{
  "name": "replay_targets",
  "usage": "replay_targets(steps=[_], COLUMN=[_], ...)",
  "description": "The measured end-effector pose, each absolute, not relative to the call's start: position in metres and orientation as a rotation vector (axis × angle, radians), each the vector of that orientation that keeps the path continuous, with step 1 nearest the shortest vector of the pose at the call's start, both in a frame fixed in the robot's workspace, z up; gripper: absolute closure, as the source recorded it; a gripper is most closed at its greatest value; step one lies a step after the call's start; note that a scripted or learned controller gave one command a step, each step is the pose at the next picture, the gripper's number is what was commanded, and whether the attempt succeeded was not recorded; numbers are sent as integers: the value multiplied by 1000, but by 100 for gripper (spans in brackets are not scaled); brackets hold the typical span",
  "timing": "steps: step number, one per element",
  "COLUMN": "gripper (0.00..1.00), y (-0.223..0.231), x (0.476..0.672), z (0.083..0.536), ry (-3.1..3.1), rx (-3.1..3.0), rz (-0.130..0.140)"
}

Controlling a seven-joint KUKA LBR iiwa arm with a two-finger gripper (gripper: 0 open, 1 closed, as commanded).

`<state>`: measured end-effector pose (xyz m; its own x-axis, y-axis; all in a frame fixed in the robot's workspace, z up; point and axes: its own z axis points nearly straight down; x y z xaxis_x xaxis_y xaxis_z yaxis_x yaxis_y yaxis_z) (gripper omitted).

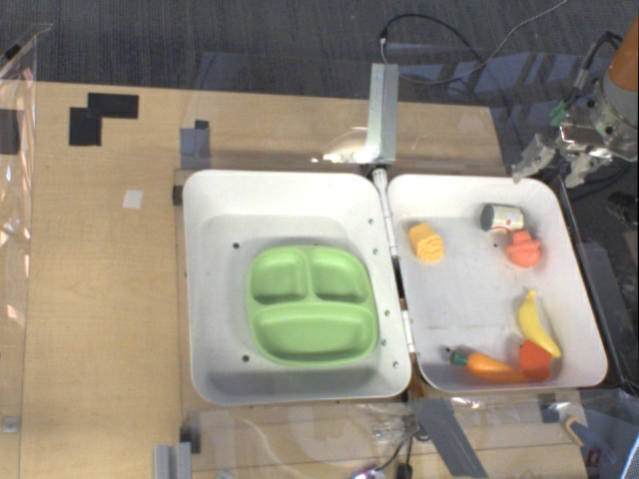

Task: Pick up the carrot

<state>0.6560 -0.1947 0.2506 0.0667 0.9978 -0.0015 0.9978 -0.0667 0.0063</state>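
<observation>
1 carrot (487, 366) at right bin's (459, 307) near edge, fingers (555, 158) spread open, holding nothing, well apart beyond far corner

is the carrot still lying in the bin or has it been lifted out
Lying in the bin. The carrot rests flat on the right bin's floor near the front wall, beside a red item. The gripper is outside the back corner.

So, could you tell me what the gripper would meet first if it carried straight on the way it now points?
The gripper hangs just off the right bin's far right corner, pointing down and leftward. Going straight on, it would probably meet the right bin near the grey cylinder first, well short of the carrot. Depth is unclear.
</observation>
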Motion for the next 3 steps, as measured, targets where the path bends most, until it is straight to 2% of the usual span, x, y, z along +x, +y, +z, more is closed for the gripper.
replay_targets(steps=[1,2,3], gripper=[0,0,0], y=[-120,-128,-134], x=[631,656,577], z=[163,95,89], ry=[2057,2272,2189], rx=[2374,2165,2243], rz=[2,4,12])
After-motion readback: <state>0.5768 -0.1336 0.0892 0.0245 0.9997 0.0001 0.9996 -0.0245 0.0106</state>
